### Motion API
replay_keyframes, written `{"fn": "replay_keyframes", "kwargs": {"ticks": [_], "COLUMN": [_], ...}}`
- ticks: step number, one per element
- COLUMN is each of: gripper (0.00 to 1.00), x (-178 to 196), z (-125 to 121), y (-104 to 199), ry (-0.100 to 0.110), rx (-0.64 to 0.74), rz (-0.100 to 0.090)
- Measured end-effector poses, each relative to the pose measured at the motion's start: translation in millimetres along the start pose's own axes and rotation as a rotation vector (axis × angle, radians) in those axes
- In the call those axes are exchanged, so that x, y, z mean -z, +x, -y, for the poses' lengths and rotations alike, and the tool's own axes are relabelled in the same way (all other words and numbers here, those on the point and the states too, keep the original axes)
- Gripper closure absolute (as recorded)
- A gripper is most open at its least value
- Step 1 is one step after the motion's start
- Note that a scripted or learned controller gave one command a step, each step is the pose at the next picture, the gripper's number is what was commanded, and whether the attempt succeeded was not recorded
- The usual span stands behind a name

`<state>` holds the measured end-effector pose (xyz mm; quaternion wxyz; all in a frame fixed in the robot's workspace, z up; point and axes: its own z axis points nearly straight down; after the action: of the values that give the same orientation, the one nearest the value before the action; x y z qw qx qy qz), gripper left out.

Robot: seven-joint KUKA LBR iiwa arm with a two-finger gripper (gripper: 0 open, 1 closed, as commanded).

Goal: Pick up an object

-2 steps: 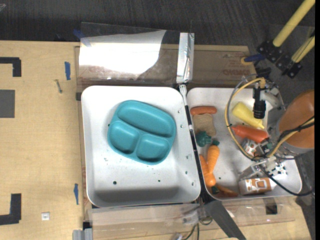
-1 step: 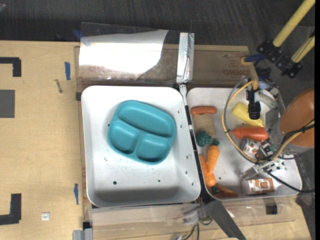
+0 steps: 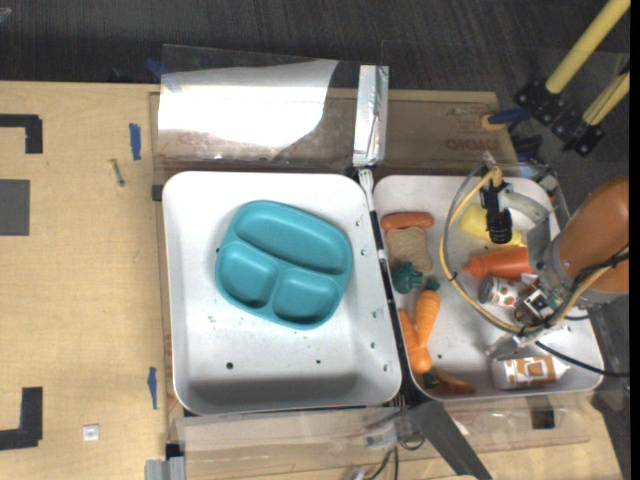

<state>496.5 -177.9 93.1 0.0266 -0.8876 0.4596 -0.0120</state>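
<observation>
My end effector (image 3: 522,313) hangs over the right bin (image 3: 470,393), carrot (image 3: 424,318) at its nine o'clock; I cannot tell its grip state.

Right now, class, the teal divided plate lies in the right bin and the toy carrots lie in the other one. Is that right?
Not quite. The camera view shows the teal plate in the left bin, not the right. The carrots lie in the other one, the right bin, along its left wall.
</observation>
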Motion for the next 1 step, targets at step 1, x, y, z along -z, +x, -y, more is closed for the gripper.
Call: {"fn": "replay_keyframes", "kwargs": {"ticks": [1], "gripper": [1.00], "x": [9.2], "z": [-2.0], "y": [2.3], "ry": [-0.011], "rx": [0.001], "rz": [-0.004]}}
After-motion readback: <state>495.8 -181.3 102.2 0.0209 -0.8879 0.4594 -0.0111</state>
